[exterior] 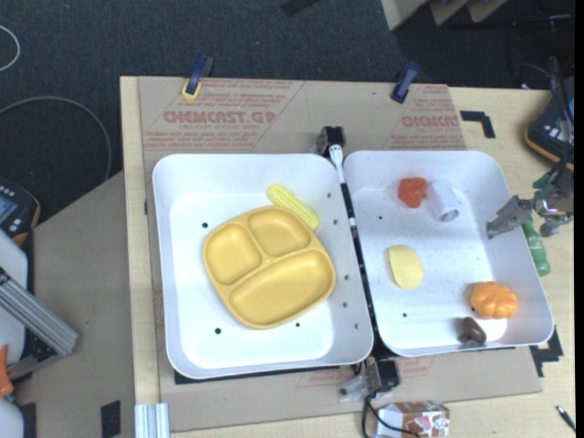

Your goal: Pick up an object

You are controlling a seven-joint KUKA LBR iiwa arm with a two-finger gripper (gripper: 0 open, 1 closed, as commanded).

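Observation:
The right bin (474, 167) holds a red object (412, 191), a small white-grey cylinder (444, 201), a pale yellow oval piece (405, 266), an orange pumpkin-like item (494, 299) and a small brown piece (472, 332). My gripper (526, 215) sits low at this bin's right rim, right of the cylinder and above the orange item. A green stick-like object (537, 248) lies along the rim just under the gripper; I cannot tell whether it is touched or held.
The left bin (173, 245) carries a yellow divided plate (267, 265) with a yellow corn-like piece (293, 206) at its upper edge. Clamps (193, 78) (405, 81) hold the cardboard at the back. Cables and gear lie at the far right and left.

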